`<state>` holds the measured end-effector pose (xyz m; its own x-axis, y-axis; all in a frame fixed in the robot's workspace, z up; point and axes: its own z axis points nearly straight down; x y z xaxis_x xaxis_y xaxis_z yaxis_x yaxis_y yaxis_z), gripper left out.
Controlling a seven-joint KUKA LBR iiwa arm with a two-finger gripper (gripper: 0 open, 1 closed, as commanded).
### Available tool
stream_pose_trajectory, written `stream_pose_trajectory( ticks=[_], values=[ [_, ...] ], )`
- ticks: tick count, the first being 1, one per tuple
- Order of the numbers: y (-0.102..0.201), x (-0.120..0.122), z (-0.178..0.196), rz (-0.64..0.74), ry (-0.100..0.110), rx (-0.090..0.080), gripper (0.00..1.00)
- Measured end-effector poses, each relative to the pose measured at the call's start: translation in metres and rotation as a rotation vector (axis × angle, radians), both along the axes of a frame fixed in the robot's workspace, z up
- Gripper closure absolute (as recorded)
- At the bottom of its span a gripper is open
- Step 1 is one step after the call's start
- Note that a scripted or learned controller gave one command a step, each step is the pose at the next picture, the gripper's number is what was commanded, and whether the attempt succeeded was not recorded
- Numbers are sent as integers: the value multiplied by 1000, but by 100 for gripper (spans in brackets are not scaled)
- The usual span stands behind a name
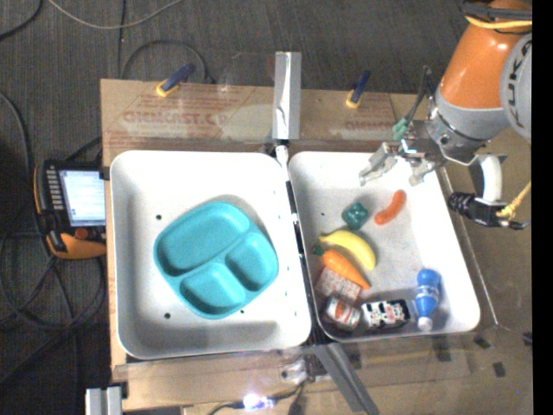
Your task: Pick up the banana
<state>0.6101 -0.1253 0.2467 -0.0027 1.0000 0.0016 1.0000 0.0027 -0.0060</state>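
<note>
Approach step: gripper, fingers spread wide and holding nothing, hung above the right bin's far corner. Next move: descend toward banana.

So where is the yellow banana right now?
The yellow banana lies in the right white bin, near its left wall, touching the orange carrot and just below the green toy.

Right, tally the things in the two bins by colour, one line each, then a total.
Yellow: 1, the banana
Orange: 2, the carrot and the small orange piece
Green: 1, the green piece
Blue: 2, the divided plate and the bottle
Mixed colours: 2, the can and the dark carton
Total: 8
</note>
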Motion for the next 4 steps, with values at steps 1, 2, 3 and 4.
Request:
stream_pose_trajectory(
  ticks=[1,2,3,4],
  values=[
    [11,-32,-150,189,-2,2,0],
    [12,-32,-145,189,3,6,100],
    [75,3,-58,192,-1,-1,100],
    [52,19,-51,465,-2,-2,100]
  ],
)
